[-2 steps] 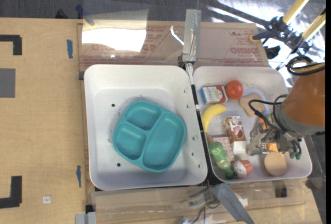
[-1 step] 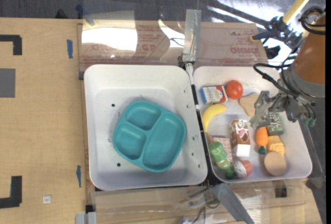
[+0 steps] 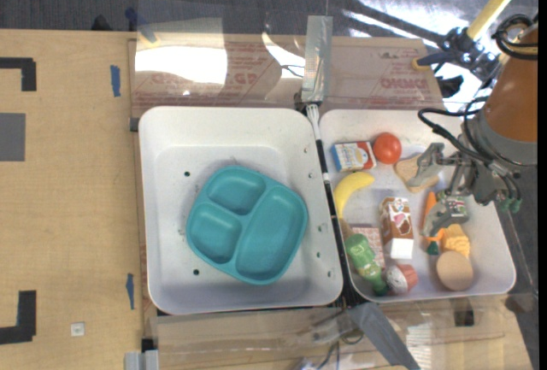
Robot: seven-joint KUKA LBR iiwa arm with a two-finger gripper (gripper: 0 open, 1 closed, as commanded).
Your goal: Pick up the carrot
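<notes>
While the arm (image 3: 513, 103) reached in from the right, its gripper (image 3: 451, 204) hung low over the right bin (image 3: 504, 261), down among the clutter there. Whether it was open or closed I could not tell from where I stood. The carrot (image 3: 430, 211), a slim orange piece, lay just left of the gripper, too close to say whether they touched. Just below sat a lumpy orange-yellow item (image 3: 450, 237) and, nearer the front wall, a tan egg-shaped thing (image 3: 455, 269). A brown and white carton (image 3: 397, 220) lay left of the carrot, with a banana (image 3: 350, 188) further left. Toward the back of that bin were a red tomato (image 3: 387, 147) and a small blue and white box (image 3: 351, 155). A green packet (image 3: 362, 254) lay near the front. The left bin (image 3: 162, 138) held a teal divided tray (image 3: 246, 224), sitting flat and well apart from the arm.
</notes>
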